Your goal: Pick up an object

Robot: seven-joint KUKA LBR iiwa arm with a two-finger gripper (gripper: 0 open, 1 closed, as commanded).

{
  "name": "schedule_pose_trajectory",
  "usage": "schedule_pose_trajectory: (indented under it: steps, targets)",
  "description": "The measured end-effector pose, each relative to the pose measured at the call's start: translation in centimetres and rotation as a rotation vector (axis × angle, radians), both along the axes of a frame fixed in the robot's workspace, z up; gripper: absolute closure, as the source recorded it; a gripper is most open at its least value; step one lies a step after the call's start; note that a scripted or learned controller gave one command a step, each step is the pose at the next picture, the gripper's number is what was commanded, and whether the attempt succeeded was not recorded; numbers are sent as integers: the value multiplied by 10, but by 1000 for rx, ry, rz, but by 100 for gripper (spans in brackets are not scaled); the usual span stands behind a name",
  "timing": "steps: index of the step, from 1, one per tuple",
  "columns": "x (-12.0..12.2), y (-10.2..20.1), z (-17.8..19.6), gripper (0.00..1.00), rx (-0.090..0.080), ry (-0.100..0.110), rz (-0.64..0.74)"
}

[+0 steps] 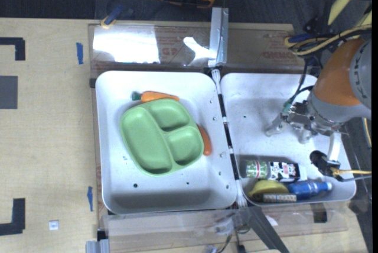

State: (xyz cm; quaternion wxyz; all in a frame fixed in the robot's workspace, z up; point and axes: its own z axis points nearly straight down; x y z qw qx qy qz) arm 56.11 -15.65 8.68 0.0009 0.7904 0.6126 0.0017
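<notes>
My gripper (289,130) hovers over the bare middle of the right bin (248,98), its two silver fingers spread open with nothing between them. Below it, along the bin's front wall, a can with a green and black-and-white label (270,169) lies on its side. A yellow rounded object (267,188) and a blue tube-shaped object (308,188) lie just in front of the can. The gripper is apart from all three.
The left bin (112,98) holds a green divided plate (160,136), tilted. An orange carrot-like piece (158,96) lies at its top edge and another orange piece (205,140) at its right. A metal divider (224,127) separates the bins.
</notes>
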Motion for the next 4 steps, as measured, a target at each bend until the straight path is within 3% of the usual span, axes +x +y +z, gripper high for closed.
schedule_pose_trajectory:
  steps: [1, 2, 3, 4]
  targets:
    - [42, -28, 24, 0, -2, 1, 163]
    - [107, -63, 79, 0, -3, 1, 194]
    - [98, -54, 21, 0, 7, 5, 318]
    - [100, -54, 34, 100, -1, 0, 322]
